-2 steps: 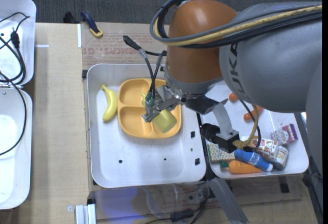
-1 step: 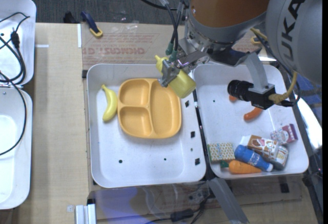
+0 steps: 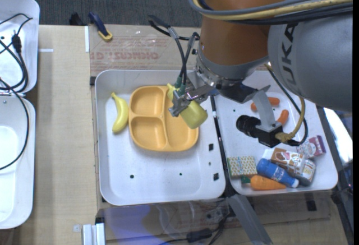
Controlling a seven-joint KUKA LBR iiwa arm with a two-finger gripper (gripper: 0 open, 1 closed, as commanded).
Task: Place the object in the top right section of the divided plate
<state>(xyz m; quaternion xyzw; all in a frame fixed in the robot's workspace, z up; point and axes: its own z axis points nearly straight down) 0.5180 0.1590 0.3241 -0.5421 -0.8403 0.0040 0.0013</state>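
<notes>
Tool (image 3: 180, 101) hanging over the right side of the divided plate (image 3: 147, 126), pinching a yellow-green cup-like object (image 3: 194, 114) between its fingers. Object tilted, held just above the plate's right rim, near the boundary between the upper right compartment and the large right one; exact height above the plate impossible to judge. Banana (image 3: 119, 112) lying just left of the plate in the left bin (image 3: 162, 185); assorted packages, a blue bottle (image 3: 277, 173) and a carrot (image 3: 266, 183) resting in the right bin (image 3: 328, 179). Task apparently well along: pickup and carry done, release into the top right section not yet made, with perhaps a small shift upward needed first.
</notes>
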